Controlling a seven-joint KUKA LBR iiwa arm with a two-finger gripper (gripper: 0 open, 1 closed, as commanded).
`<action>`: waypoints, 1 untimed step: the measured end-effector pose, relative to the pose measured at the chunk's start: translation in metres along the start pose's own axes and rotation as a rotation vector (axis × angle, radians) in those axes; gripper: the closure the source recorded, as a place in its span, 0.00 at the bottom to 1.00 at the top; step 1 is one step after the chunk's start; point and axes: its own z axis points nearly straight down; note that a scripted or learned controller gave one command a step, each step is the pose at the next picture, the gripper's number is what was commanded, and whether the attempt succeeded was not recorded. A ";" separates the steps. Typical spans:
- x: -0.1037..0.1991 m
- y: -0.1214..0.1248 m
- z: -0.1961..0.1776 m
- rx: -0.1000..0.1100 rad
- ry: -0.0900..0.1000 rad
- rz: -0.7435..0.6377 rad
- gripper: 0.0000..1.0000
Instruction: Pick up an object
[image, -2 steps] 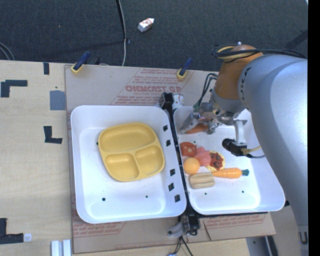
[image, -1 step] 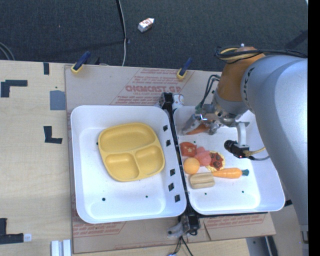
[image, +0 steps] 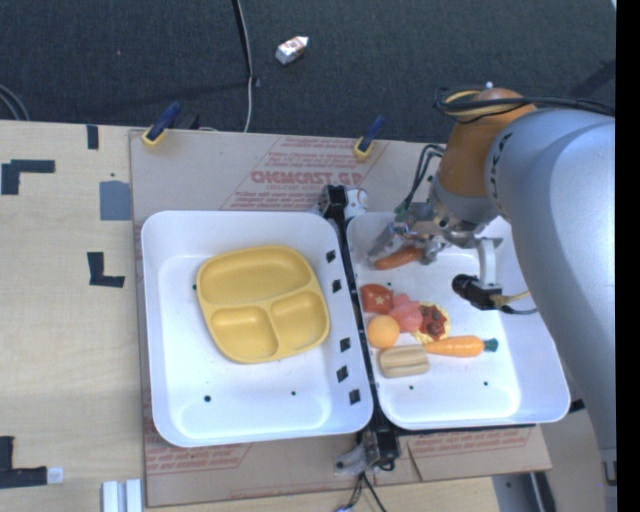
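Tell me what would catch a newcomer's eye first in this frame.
The big grey arm with its orange band looms over the right white bin, its gripper low at the bin's far end by a reddish sausage-like piece. In the left white bin lies a yellow plastic tray with three compartments. A cluster of toy food sits in the right bin, including an orange carrot.

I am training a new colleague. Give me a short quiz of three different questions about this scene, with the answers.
1. True or false: the yellow divided plate lies in the left bin.
2. Which item lies nearest the hand? A) carrot B) hot dog sausage C) orange ball
3. Fill in: the food toys lie in the ___ bin.

Key: 1 true; 2 B; 3 right.
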 end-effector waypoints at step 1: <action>0.012 0.000 0.000 0.001 -0.001 0.000 0.00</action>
